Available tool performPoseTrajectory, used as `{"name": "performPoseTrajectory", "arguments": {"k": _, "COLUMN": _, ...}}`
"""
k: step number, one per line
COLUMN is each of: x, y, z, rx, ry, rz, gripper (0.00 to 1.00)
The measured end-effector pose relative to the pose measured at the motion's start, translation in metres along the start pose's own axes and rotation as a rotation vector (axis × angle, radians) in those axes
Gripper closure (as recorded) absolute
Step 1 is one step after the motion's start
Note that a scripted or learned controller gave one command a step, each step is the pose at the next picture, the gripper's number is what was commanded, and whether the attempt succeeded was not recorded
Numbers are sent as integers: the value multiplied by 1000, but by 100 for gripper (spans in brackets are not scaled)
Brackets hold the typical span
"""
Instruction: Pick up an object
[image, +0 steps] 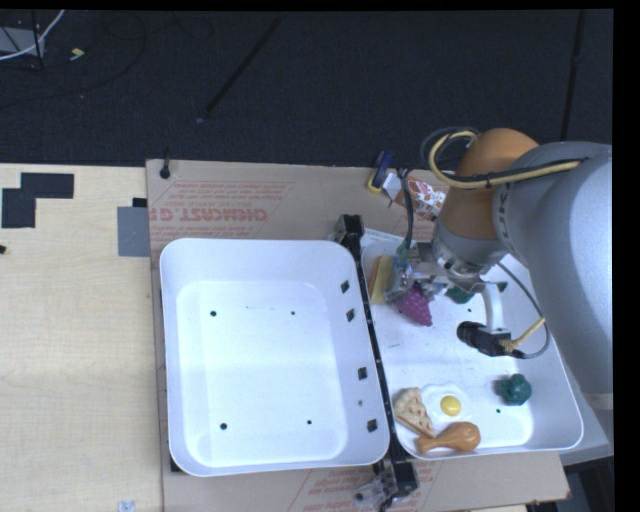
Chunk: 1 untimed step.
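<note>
My gripper (418, 284) reaches down into the back of the right bin (560, 430), right over a purple toy like a bunch of grapes (417, 309). A yellow-tan block (381, 279) lies just left of it by the bin's left wall. At the front of the bin lie a fried egg (446, 404), a tan slice (411, 409) and a brown drumstick (451, 437). A dark green lump (515, 389) sits at the right. A small teal piece (461, 295) shows beside the wrist.
The left bin (200, 300) stands alongside, split from the right one by a black clip rail (362, 330). Both rest on a cardboard sheet (230, 205). The grey arm (570, 260) covers the right bin's back right corner.
</note>
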<state>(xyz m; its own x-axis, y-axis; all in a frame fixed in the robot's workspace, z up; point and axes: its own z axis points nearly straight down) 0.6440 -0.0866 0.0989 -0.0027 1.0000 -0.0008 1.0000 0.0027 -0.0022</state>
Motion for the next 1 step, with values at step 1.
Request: {"name": "performPoseTrajectory", "arguments": {"k": 1, "x": 62, "y": 1, "z": -94, "rx": -6, "ry": 3, "rz": -3, "gripper": 100}}
